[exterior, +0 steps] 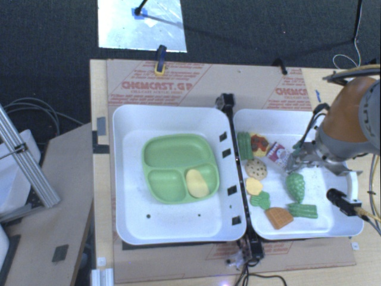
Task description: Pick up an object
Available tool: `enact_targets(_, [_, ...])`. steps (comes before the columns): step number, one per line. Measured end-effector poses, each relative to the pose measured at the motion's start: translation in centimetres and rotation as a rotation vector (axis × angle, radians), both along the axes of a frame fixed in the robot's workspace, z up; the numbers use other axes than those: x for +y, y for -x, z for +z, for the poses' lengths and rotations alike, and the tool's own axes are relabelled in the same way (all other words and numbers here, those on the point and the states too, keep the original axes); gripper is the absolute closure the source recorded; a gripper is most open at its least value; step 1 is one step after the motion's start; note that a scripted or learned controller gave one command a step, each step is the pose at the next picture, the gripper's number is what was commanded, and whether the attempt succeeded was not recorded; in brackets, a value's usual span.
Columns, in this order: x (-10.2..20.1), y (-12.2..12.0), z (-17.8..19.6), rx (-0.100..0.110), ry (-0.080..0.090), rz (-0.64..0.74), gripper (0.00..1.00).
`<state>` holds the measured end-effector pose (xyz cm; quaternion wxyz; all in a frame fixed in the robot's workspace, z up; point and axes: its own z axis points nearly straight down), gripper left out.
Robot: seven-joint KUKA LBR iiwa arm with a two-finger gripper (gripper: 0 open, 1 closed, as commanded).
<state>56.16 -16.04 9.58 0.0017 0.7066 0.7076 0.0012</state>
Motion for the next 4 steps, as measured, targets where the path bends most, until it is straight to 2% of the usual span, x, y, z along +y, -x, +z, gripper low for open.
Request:
enact_targets(1, [0.0,0.0,-0.1,0.001,0.000,0.000,0.00])
enact_targets(2, [-0.2,3.8,-1.3,0.008,-0.002,-0.002,0.00])
enact_targets(3, [-0.2,3.5,-0.1,0.001,0.000,0.000,1.00])
enact_targets(4, [6.6,2.0,6.3,-0.003,-0.002,0.009,1.00])
